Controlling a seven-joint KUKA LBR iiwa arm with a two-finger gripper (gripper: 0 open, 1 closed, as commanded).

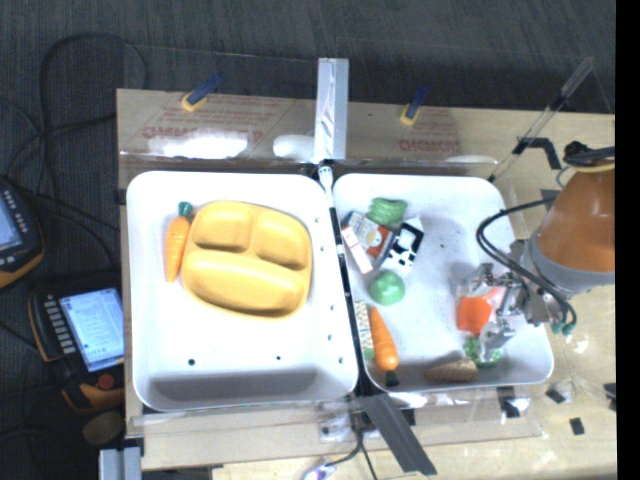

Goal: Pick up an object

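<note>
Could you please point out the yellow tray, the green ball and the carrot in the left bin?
yellow tray (247, 258): camera view, on its large front compartment.
green ball (387, 288): camera view, on its top centre.
carrot (176, 248): camera view, mid-length on its orange body.

**Gripper low in the right bin, over an orange piece**

The gripper (497, 320) sits in the right bin (440, 190), right over an orange object (473, 313). A green ball (387, 288) and a carrot (381, 339) lie near the divider. The left bin (150, 368) holds a yellow tray (247, 257) with a second carrot (176, 244) beside it.
</note>
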